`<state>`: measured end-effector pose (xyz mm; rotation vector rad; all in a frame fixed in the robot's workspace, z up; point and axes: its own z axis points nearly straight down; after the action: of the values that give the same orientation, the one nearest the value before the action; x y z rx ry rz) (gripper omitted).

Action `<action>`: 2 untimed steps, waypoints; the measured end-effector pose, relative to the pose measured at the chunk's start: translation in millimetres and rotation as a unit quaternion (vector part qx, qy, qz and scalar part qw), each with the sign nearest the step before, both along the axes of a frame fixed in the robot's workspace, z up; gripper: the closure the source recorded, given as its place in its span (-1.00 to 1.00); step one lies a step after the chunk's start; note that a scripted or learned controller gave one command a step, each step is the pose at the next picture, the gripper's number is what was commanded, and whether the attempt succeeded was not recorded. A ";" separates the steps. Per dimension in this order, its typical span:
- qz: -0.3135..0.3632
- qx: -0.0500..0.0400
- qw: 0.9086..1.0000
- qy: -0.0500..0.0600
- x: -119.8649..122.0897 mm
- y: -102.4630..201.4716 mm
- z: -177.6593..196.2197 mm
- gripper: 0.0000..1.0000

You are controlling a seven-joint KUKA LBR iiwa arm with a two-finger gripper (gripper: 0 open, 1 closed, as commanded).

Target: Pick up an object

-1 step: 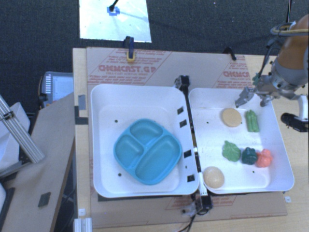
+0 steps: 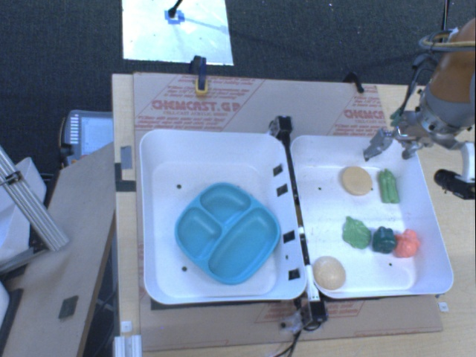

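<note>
The gripper (image 2: 392,144) hung above the right bin's (image 2: 435,222) far edge, fingers spread and apparently holding nothing, near a tan disc (image 2: 356,181) and green pickle (image 2: 387,186).

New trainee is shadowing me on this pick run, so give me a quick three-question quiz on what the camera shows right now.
1. True or false: the blue divided plate lies in the left bin.
2. How many food items lie in the right bin?
3. Which item lies nearest the gripper? A) tan round disc B) cream bun C) orange piece

Key: 1 true. 2 six: disc, green pickle, light green piece, dark green piece, orange piece, bun. 3 A.
</note>
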<state>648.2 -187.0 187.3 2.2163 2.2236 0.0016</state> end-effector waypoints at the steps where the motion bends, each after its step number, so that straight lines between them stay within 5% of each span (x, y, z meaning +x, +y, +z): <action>1: -0.001 0.000 1.000 0.002 -7.5 1.1 -58.2 -1.00; 2: 0.000 0.001 1.000 -0.002 -4.4 2.3 -99.6 -1.00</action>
<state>643.7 -184.6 87.7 2.2152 2.2246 0.0083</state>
